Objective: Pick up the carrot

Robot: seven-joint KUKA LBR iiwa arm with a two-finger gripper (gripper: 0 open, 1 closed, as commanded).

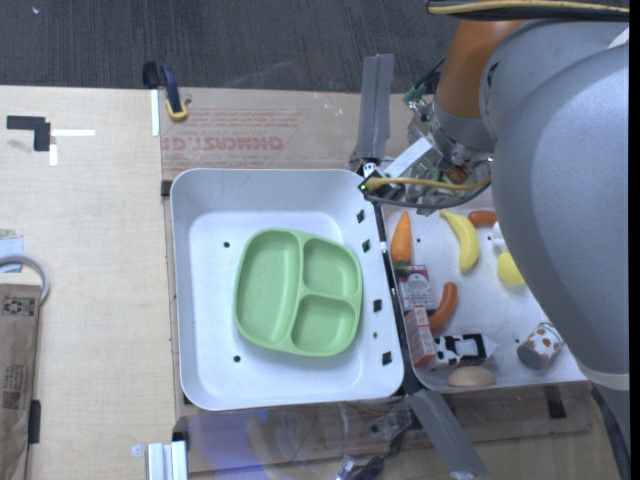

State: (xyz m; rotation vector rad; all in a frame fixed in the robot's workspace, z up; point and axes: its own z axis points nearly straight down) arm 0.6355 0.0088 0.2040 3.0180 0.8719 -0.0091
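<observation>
Jaws' state cannot be told, poised just above the carrot (401, 236)
Risk: banana (462, 239) just beside could get nudged or grabbed instead

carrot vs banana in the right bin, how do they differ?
Colour: the carrot is orange, the banana yellow.
Shape: the carrot is straight and tapers to a point at its top; the banana is curved.
Place: the carrot lies at the bin's left wall, next to the divider; the banana lies further right, toward the middle.
Shared: both lie flat in the right bin, running roughly up-down in the view, of similar length.
</observation>
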